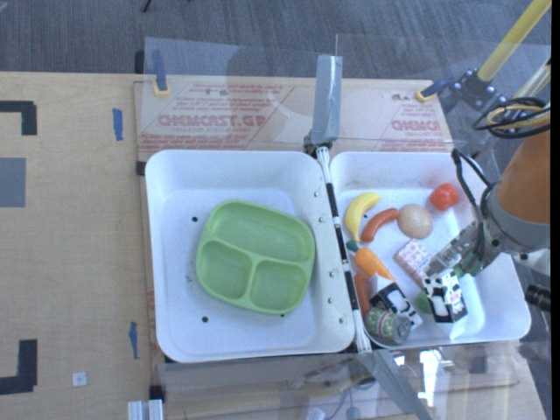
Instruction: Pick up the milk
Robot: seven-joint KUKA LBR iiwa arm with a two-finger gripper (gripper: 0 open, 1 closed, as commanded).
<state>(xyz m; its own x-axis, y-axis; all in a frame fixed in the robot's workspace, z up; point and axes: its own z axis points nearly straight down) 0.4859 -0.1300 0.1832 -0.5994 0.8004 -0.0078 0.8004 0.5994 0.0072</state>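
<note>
The milk carton (448,294), black-and-white cow print, lies near the front right of the right bin (506,322). The gripper (457,268) hangs just above it, seemingly at the approach stage; whether it is spread or closed I cannot tell. Next it should settle squarely over the carton, clear of the can (388,324) and wafer pack (411,255).

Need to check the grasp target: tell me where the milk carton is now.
The cow-patterned milk carton lies in the right bin, near its front right corner, directly below the gripper, with a pink wafer to its upper left.
</note>
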